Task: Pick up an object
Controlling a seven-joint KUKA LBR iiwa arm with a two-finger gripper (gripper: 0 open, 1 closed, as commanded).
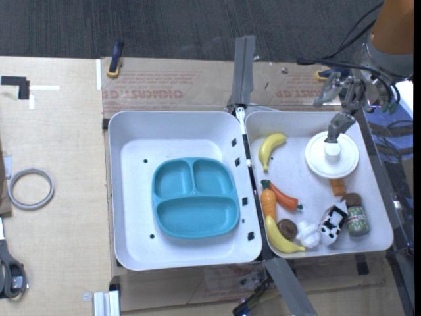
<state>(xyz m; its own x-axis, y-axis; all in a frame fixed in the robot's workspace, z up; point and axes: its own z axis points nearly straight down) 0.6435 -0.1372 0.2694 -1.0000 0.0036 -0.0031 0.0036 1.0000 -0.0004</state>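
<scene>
While the gripper [335, 137] is hovering over the white disc [331, 155], nothing is sitting between its fingers. Whether they're wide or narrow, I cannot tell.

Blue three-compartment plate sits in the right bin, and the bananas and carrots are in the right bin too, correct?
Not quite. The camera view shows the blue three-compartment plate in the left white bin, alone. The two yellow bananas and the orange carrots are in the right white bin, as you said.
</scene>
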